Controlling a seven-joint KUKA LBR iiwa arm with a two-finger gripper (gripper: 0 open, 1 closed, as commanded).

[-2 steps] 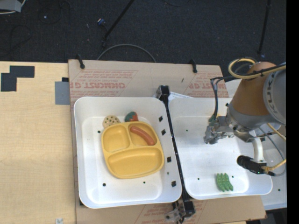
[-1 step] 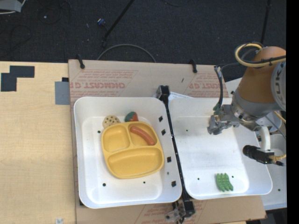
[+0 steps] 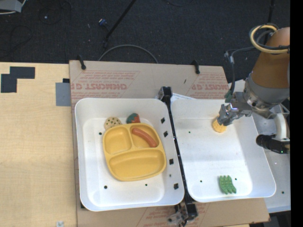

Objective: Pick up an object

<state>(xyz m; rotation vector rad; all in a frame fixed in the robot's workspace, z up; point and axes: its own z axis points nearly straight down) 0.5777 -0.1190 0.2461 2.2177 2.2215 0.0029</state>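
My gripper (image 3: 226, 117) is low over the far part of the right bin (image 3: 258, 174). It hangs directly above a small round yellow piece (image 3: 219, 126) that lies on the bin floor, at or touching its upper edge. A green toy vegetable (image 3: 227, 184) lies near the right bin's front. In the left bin (image 3: 90, 174) a yellow divided tray (image 3: 135, 162) holds a red sausage (image 3: 145, 136). A brown cookie (image 3: 112, 122) and a red and green toy (image 3: 133, 118) rest just behind the tray.
A black divider (image 3: 172, 145) runs between the two bins. The arm's grey body and orange band (image 3: 271, 56) stand over the right bin's far right corner. A black handle-like part (image 3: 272, 143) juts at the right rim.
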